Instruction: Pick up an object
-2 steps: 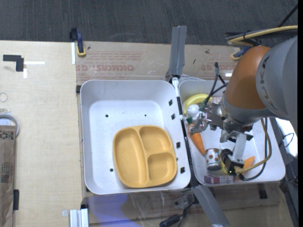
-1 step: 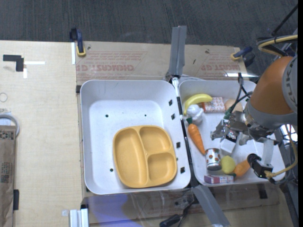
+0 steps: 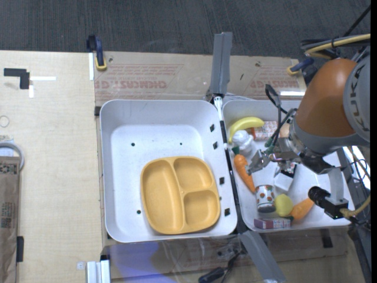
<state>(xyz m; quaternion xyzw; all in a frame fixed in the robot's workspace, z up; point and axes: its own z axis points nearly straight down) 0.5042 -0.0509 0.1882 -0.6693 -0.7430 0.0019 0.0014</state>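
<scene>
Pale wooden counter (image 3: 53, 158) under two shallow white bins, with a brown cardboard strip (image 3: 153, 75) behind them printed in red, mirrored letters too faint to read with certainty. Left bin (image 3: 118, 175): a yellow three-compartment plastic tray (image 3: 179, 194); right bin (image 3: 339, 217): a yellow banana (image 3: 245, 125), an orange carrot (image 3: 244, 172), a small labelled can (image 3: 265, 197) whose print is illegible, a yellow-green round fruit (image 3: 284, 204), a second orange carrot (image 3: 303, 209), a flat pink packet (image 3: 272, 223). Grey arm with orange band (image 3: 330, 99), part of the letters "KUKA" visible at its side, covering the bin's middle; tool (image 3: 268, 158) low among the objects beside the first carrot, its state impossible to tell.
</scene>
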